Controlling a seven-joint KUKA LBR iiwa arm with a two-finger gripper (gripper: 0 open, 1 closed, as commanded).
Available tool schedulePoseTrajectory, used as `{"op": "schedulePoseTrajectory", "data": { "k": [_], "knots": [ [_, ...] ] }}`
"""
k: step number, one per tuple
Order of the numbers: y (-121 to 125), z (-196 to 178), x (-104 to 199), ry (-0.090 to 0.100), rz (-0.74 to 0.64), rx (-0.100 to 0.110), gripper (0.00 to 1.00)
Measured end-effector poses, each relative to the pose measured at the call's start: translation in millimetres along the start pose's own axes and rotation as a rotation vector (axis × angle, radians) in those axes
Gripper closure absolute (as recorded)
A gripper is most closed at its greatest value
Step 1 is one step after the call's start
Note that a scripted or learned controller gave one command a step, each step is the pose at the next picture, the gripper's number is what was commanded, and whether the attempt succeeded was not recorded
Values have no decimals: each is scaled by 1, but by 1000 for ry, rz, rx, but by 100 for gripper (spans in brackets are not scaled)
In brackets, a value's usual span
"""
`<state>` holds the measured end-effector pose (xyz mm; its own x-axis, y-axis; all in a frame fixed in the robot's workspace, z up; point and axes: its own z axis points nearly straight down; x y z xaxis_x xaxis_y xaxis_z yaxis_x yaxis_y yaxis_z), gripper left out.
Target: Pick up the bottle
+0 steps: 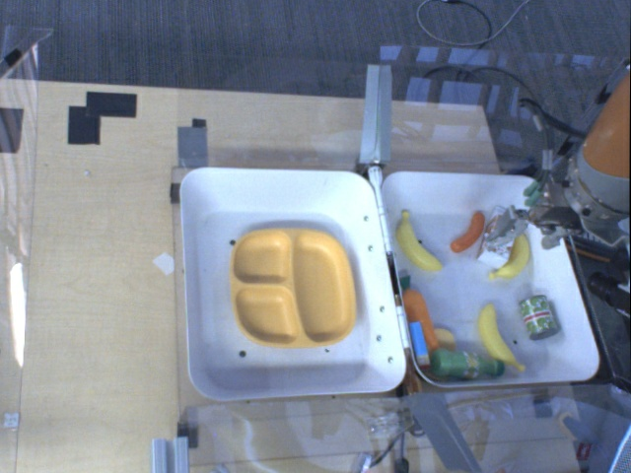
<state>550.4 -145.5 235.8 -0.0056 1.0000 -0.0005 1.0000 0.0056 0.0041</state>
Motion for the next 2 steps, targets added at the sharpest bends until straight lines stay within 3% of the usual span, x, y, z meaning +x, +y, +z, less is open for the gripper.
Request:
{"op": "schedulePoseTrajectory", "data": {
  "k": [1, 2],
  "knots": [
    [-41, 103, 60, 1, 330, 4, 0],
    [-28, 16, 41, 0, 228, -2, 0]
  ]
}}
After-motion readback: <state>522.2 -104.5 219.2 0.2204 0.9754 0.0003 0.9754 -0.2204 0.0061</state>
